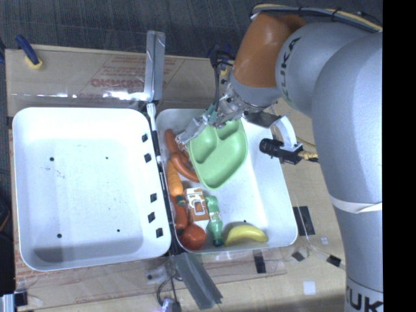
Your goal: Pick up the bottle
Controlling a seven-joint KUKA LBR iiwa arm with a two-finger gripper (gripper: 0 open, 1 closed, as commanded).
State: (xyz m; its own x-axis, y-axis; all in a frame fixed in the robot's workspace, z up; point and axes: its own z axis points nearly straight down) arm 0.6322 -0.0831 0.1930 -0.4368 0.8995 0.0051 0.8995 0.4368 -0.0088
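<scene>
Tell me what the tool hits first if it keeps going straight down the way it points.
Probably the green tray: the tool sits at its upper rim, pointing down into the right bin. Depth is unclear from this slanted view, so contact may already exist.

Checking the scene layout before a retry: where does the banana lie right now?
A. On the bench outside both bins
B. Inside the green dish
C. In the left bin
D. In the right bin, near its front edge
D: the banana rests on the floor of the right bin near its front edge, beside the bottle and below the green dish.
</scene>
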